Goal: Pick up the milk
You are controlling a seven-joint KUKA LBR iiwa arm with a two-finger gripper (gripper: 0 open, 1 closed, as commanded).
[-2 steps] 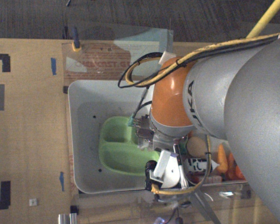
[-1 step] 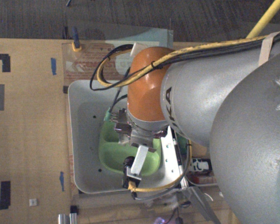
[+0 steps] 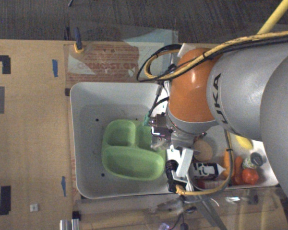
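A small white carton with dark print, which looks like the milk, lies in the right bin near its front wall, partly under the arm. The grey arm with its orange band covers most of the space between the two bins. My gripper hangs below the wrist at the right edge of the green plate, left of the carton and apart from it. The wrist body hides most of the gripper.
The green divided plate lies in the left white bin. In the right bin are a tan round item, an orange piece, a red tomato, a yellow piece and a grey-capped item. Cables loop around the wrist.
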